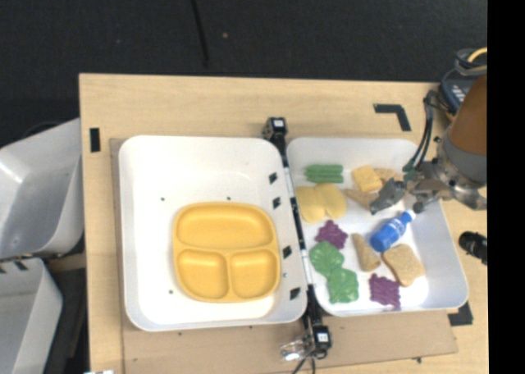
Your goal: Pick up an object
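Observation:
The right bin point(435, 282) holds several toy foods. My gripper point(404, 198) hangs over its right part, fingers spread and nothing between them, so it is open. Just below and in front of it lies a blue bottle point(391, 231), tilted, with its white cap toward the gripper. A yellow block point(366, 178) sits left of the gripper, with a tan piece point(358, 197) beside it. Further left are a green piece point(324, 173) and pale yellow pieces point(320, 200).
The same bin also carries purple grapes point(331, 233), green leafy pieces point(335, 270), another purple bunch point(384, 290), a bread slice point(404, 264) and a tan cone point(366, 251). A yellow divided plate point(225, 251) lies in the left bin point(148, 175).

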You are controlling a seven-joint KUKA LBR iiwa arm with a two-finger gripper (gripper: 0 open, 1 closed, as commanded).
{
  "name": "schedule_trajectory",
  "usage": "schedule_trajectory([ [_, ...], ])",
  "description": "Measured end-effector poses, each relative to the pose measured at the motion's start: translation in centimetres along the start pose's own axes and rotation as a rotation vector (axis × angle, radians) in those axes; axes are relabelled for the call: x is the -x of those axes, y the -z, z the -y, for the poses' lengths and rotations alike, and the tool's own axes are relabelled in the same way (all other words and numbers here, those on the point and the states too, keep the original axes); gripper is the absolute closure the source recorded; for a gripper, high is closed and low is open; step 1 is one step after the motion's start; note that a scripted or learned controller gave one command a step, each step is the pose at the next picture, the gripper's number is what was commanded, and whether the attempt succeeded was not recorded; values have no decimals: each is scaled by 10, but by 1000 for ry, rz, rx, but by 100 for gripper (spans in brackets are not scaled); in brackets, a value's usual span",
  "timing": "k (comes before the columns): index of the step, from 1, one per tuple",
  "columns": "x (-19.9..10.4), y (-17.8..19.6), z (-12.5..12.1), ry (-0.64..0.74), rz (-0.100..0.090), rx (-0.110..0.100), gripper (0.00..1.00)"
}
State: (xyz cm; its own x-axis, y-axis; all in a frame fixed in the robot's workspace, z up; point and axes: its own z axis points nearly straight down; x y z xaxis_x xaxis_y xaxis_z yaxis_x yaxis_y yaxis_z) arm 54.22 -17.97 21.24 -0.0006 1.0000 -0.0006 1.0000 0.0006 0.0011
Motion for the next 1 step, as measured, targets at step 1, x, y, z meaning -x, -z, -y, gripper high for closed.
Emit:
schedule_trajectory([
  [1,-23,-65,56,-2,-4,-10,0],
])
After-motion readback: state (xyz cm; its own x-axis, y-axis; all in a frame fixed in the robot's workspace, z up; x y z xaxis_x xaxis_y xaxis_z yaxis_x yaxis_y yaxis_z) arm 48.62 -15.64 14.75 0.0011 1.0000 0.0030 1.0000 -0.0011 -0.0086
